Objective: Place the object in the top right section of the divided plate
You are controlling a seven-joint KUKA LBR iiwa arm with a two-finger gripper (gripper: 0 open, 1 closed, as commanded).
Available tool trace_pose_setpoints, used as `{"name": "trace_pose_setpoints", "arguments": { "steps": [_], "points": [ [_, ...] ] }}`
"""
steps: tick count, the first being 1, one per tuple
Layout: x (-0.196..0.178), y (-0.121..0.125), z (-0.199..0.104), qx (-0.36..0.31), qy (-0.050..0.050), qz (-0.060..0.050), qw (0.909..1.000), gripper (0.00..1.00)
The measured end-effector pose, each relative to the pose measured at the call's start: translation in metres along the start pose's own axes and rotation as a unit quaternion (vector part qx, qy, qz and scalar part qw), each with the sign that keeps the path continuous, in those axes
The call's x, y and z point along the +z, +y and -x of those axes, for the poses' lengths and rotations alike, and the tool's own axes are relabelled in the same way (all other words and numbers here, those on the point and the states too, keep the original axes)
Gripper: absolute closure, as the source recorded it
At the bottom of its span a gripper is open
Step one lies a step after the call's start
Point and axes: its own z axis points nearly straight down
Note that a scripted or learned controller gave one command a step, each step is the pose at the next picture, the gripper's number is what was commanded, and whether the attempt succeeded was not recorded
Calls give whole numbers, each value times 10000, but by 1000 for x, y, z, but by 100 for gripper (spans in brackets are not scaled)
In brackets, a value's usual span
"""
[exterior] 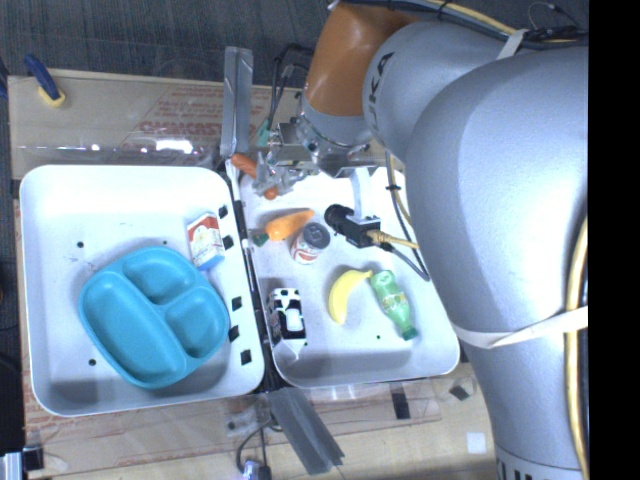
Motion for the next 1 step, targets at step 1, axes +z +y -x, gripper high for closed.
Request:
{"name": "trace_pose_setpoints", "arguments": {
  "steps": [1],
  "points": [
    [0,-69,-24,136,-3,10,9999,100]
  ]
}}
